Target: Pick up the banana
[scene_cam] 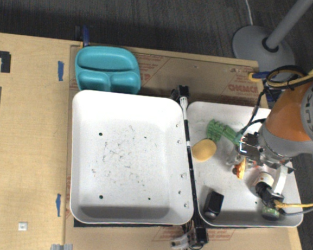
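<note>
My gripper (244, 155) is low over the middle of the right bin (230, 212), under the grey wrist with the orange band. A small yellow-orange piece (240, 169) pokes out right beneath it, mostly hidden by the wrist; it may be the banana, but its shape is too covered to tell. It is touching or very close to the gripper. A rounded pale-yellow object (204, 150) lies to the gripper's left, apart from it. A green ridged object (222, 131) lies just behind, reaching toward the gripper.
A black blocky object (213, 202) sits near the right bin's front left. A small dark green thing (271, 212) lies in that bin's front right corner. The left bin (84, 142) stands alongside. A teal divided tray (108, 68) rests behind it.
</note>
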